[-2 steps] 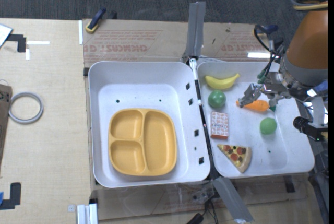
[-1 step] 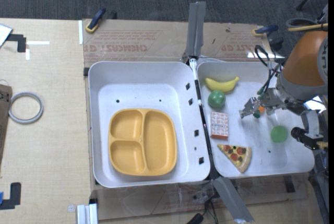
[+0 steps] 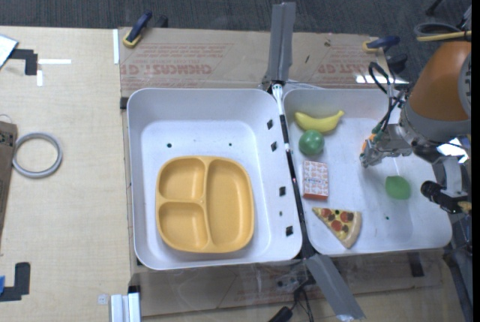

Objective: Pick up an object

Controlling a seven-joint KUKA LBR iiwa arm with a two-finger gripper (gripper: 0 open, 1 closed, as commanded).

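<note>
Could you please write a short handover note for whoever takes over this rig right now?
Gripper: low over the right bin, in its upper right part, with nothing seen between its fingers; whether they are open or shut is unclear.
Right bin contents: banana at the top left, green ball just below it, small red and white box, pizza slice near the front, and a pale green object at the right, closest to the gripper.
Left bin: yellow divided plate.
Done: no pick yet.
Left: grasp and lift one object.
</note>
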